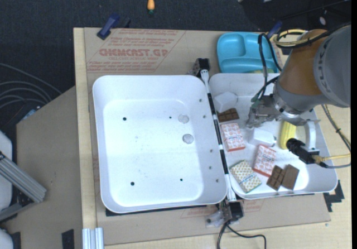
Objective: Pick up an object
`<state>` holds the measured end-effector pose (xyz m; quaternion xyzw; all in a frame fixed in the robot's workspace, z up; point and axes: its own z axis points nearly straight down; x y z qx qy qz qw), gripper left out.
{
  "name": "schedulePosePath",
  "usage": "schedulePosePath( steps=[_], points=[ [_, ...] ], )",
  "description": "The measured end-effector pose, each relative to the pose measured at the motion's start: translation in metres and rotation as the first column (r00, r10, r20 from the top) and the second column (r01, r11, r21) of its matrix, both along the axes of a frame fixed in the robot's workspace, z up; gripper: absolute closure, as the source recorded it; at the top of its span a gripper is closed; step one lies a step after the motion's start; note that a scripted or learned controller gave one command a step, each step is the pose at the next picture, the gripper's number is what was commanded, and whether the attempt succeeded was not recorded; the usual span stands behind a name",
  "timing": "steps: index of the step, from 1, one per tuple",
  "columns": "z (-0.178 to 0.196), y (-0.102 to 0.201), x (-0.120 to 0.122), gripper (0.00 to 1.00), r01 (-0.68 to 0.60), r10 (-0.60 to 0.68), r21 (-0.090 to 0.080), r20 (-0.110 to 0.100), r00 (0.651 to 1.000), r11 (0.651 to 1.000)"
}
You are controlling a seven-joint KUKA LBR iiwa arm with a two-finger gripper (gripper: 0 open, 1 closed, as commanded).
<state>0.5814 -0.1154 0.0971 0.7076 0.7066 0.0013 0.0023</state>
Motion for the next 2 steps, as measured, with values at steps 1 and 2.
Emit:
schedulePosePath(
  steps=[1, 2],
  points=[
    [0.000, 0.000, 0.000, 0.00, 0.000, 0.000, 0.000, -0.001, 1.000, 1.000],
    [0.010, 0.000, 0.000, 1.00, 0.000, 0.000, 0.000, 0.001, 1.000, 1.000]
  ],
)
